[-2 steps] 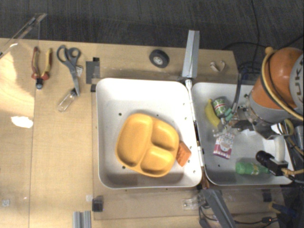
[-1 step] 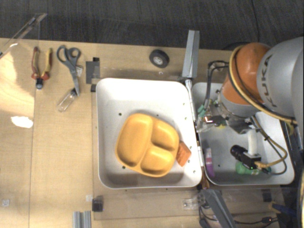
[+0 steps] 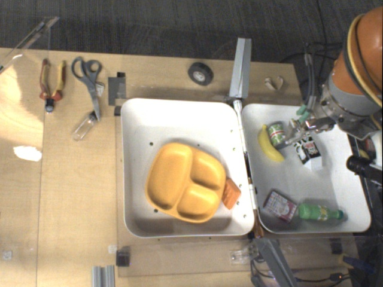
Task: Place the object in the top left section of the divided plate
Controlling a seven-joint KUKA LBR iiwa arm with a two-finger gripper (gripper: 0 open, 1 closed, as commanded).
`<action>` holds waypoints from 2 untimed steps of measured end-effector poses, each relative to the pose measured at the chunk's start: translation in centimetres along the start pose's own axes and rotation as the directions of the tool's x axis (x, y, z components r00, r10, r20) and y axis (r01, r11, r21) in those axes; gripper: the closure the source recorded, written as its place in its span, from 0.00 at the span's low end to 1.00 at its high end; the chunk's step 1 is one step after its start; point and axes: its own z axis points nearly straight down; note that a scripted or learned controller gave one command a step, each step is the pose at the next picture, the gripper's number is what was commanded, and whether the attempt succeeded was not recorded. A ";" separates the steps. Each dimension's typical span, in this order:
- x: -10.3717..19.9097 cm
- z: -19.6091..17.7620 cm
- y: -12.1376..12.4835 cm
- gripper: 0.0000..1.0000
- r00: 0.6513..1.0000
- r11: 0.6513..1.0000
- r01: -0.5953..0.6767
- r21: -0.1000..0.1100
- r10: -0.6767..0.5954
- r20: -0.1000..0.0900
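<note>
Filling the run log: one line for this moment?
gripper: over right bin, beside can | yellow divided plate: left bin

Divided plate (image 3: 186,181) in left bin (image 3: 137,124); banana (image 3: 270,144), can (image 3: 276,133), bottle (image 3: 320,213) in right bin (image 3: 353,223).

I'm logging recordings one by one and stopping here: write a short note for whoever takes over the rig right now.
Pincer: over the right bin, by the green can and banana; grip state unclear, nothing seen held.
Divided plate: yellow, in the left bin, sections bare. An orange block lies against its right rim.
Done: nothing placed.
Left: grasp an object, carry it over, set it in the plate's top left section.
</note>
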 end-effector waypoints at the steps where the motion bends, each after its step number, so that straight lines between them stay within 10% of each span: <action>1: 2.6 6.6 2.3 1.00 0.999 0.999 -0.039 0.004 0.039 -0.002; 2: 0.9 5.8 7.9 1.00 0.999 0.999 -0.038 0.003 0.038 -0.001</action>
